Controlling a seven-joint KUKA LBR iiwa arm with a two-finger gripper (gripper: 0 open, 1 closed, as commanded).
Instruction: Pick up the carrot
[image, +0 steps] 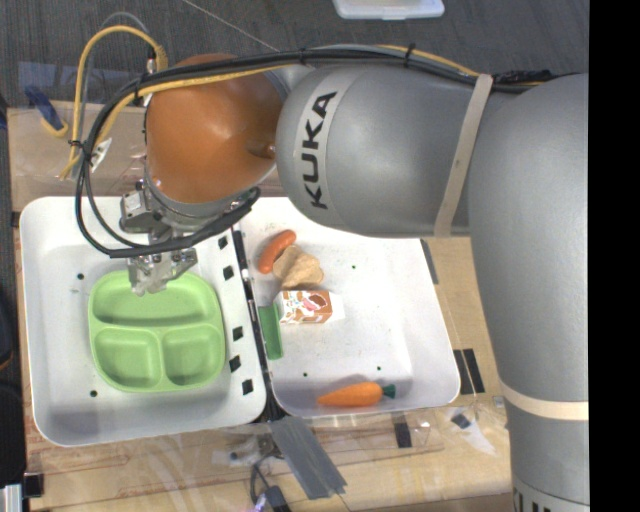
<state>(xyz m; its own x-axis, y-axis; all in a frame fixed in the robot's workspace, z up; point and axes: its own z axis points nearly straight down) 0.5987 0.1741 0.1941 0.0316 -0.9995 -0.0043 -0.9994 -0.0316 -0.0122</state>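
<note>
The carrot (350, 396), orange with a small green top at its right end, lies flat along the front wall of the right bin (400, 300). My gripper (158, 270) hangs under the orange wrist band over the left bin (50, 300), above the back rim of a green divided plate (155, 335). It is far to the left of the carrot, across the wall between the bins, and nothing shows in its grasp.
In the right bin's back left lie a reddish sausage (277, 250), a tan bread-like piece (299, 268) and a small brown and white carton (305, 307). A green strip (270, 333) lies beside the dividing wall. The arm's grey body covers the right bin's back.
</note>
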